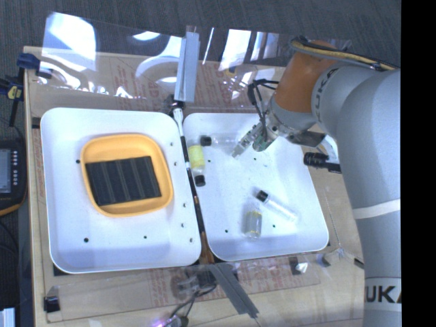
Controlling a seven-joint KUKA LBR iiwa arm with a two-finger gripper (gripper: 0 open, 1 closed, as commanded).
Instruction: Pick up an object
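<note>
My gripper (240, 148) hangs over the upper middle of the right bin (310, 234), its fingers pointing down-left. Nothing shows between them. A yellow cylinder with a dark cap (196, 157) lies by the bin's left wall, left of the gripper. Just below it sits a small black piece (199, 180). Lower in the bin lie a clear tube with a black cap (276, 206) and a small clear bottle (253, 222). The left bin (61, 244) holds a yellow tray with a dark ribbed insert (125, 174).
A metal bar (187, 67) stands behind the divider between the bins. Clear plastic sheeting (102, 60) lies along the back of the bench. The grey arm (368, 155) covers the right side of the right bin. A dark device (10, 172) sits at the far left.
</note>
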